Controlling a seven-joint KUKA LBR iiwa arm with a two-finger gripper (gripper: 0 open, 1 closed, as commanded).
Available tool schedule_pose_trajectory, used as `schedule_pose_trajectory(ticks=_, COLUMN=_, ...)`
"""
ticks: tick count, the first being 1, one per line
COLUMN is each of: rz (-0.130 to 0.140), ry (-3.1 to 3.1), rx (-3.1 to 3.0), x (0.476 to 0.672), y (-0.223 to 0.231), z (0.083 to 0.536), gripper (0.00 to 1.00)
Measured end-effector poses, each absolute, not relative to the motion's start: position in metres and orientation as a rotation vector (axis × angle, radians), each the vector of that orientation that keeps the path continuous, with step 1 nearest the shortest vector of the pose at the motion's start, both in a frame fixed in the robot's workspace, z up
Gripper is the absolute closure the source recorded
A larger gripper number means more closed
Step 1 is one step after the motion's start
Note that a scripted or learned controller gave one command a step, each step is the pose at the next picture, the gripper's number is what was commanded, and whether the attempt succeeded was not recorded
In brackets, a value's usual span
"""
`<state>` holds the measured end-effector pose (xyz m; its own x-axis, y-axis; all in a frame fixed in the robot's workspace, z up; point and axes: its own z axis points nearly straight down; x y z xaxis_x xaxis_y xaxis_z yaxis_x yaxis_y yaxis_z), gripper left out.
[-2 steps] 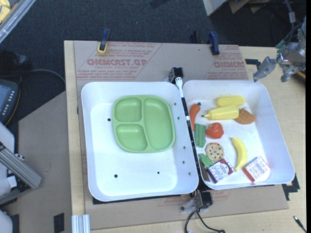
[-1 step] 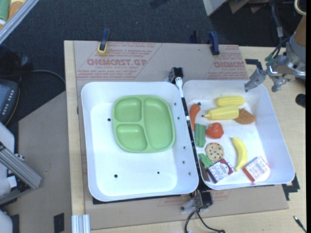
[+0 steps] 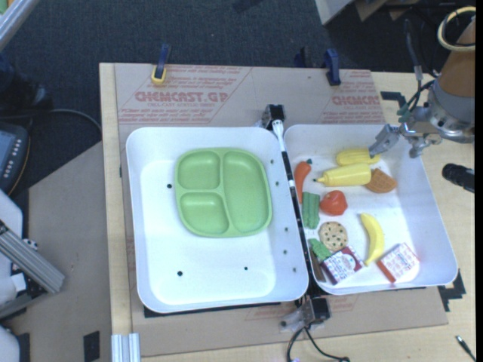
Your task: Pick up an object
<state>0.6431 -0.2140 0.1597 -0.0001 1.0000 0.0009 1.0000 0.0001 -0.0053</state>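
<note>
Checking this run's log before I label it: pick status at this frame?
Done: the gripper is over the right bin's far edge, fingers spread, just right of the yellow corn. In hand: nothing sits between its fingers. Left: the whole grasp and lift. The mustard bottle, tomato, banana and cookie all lie in the bin; the green tray sits in the left bin.

A green three-compartment plastic plate (image 3: 224, 191) lay in the left shallow white bin (image 3: 151, 266). The right shallow white bin (image 3: 430, 202) held a yellow toy banana (image 3: 372, 237), right of a round chocolate-chip cookie (image 3: 333, 235).
</note>
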Motion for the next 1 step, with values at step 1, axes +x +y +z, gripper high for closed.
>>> schedule_pose_trajectory(ticks=1, rz=0.003, ry=-2.221, rx=-2.218, x=0.6434, y=-0.2127, z=0.118, gripper=0.0)
